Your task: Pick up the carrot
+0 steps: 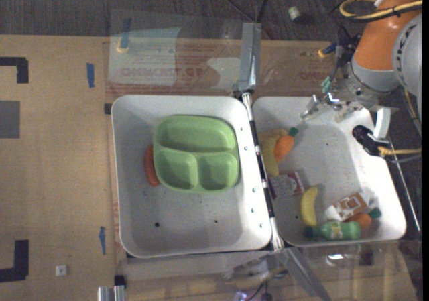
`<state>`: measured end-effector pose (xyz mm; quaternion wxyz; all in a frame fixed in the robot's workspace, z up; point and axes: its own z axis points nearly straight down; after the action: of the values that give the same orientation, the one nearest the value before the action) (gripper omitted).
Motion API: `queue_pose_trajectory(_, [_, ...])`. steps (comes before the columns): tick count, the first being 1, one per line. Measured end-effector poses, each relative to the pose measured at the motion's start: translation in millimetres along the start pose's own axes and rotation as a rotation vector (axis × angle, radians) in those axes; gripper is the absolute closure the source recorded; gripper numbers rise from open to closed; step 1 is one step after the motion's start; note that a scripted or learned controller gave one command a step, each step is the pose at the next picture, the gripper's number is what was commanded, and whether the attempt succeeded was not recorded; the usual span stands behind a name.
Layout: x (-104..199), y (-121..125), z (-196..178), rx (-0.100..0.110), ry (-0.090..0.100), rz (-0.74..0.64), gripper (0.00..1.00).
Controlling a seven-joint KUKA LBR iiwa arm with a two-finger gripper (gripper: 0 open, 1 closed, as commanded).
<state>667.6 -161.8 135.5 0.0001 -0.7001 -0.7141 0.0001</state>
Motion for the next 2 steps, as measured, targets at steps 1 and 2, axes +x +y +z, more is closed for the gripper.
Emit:
queue_pose_trajectory(1, [57.7,2.2,47.5,-0.006,-0.001,-0.171,0.0])
queue_pose_trajectory(2, [56.7,4.5,34.3,-0.014,-0.002,-0.169,1.0])
